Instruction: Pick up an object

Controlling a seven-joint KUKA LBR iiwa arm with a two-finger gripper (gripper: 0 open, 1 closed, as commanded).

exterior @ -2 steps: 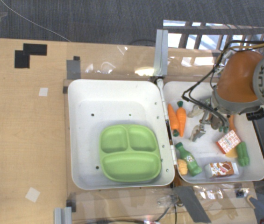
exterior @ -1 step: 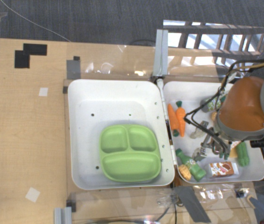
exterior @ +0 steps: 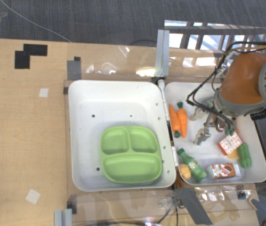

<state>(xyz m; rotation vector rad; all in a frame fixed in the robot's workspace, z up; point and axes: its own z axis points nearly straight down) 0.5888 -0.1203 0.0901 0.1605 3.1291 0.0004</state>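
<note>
We see the things to pick in the right bin (exterior: 263, 173), which lies at 3 o'clock of the left bin (exterior: 76, 126); the two bins touch along one edge. At 9 o'clock in the right bin two orange carrots (exterior: 179, 120) lie side by side, close to the shared wall, with their green ends at 12 o'clock. At 6 o'clock a green bottle (exterior: 192, 165) lies tilted, and under its lower end there is a small yellow piece (exterior: 185, 172) in the corner. Just beside it, toward 3 o'clock, a small flat packet (exterior: 223, 171) with a red and white label lies on the bin floor. Above this packet a small red and white carton (exterior: 229, 143) stands tilted, and just beside it at 4 o'clock a dark green vegetable (exterior: 244, 155) lies, with a yellow thing partly hidden between them.

The tool (exterior: 202, 134) hangs over the middle of the right bin, between the carrots and the carton, near both but touching neither as far as we can see. Its metal parts are small and mixed with cables, so we cannot tell how it stands. Nothing sits inside it that we can see. The grey arm with its orange band (exterior: 242, 79) comes in from 3 o'clock.

In the left bin a green plate (exterior: 131, 153) with three compartments lies near 6 o'clock. Both bins rest on the wooden desk (exterior: 24, 140).
</note>
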